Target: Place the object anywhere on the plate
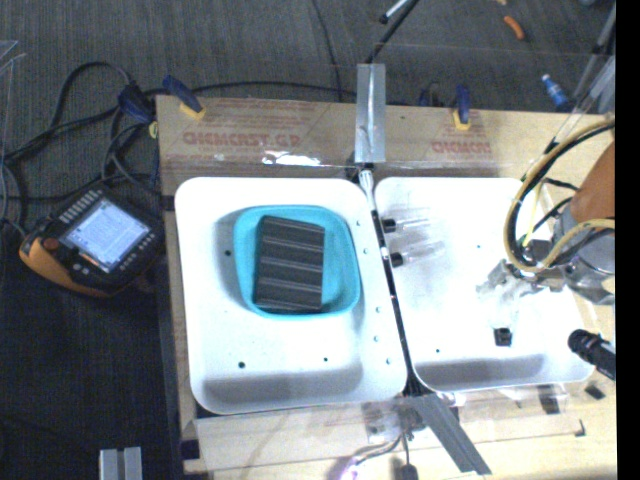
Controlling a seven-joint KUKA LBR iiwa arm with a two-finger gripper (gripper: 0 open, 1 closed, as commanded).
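Dark grey ribbed rectangular block (290, 263) lies on the blue squarish plate (345, 268) in the left bin, placement apparently complete; gripper (512, 278) over the right bin, finger state indeterminable, need only retreat.

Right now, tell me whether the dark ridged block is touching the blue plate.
Touching. The camera view shows the dark ridged block lying flat on the blue plate, whose rim frames it.

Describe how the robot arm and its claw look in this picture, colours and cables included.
The arm enters at the right edge, showing an orange patch above grey metal parts. Yellow and black cables loop in a wide arc beside it, down toward the wrist. The claw is pale, silvery grey against the white right bin; its detail is too blurred to make out.
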